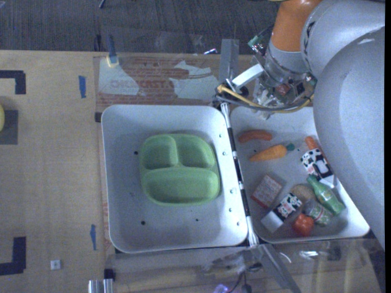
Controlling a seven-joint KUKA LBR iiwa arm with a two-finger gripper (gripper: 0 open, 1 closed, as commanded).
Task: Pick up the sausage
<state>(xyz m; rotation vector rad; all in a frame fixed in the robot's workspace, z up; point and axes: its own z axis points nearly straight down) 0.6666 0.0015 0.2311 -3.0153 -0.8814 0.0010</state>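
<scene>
The sausage (255, 135) lies in the right bin (357, 227), near its upper-left corner, just above the carrot (267, 154). Its long axis runs nearly left to right in the view, with a slight tilt. It is untouched and apart from the other items.

The claw (273, 96) hangs above the upper rim of the right bin. The sausage lies below it in the view and slightly to the left, near but not under it. Whether the claw is apart or together cannot be told: cables and the wrist housing hide it.

The arm (348, 72) enters from the right, with the orange band at the top and the wrist pointing down toward the bin.

Judgement: the approach is not complete. The next move calls for a short shift toward the sausage, then a descent with the claw set across its long axis.
</scene>
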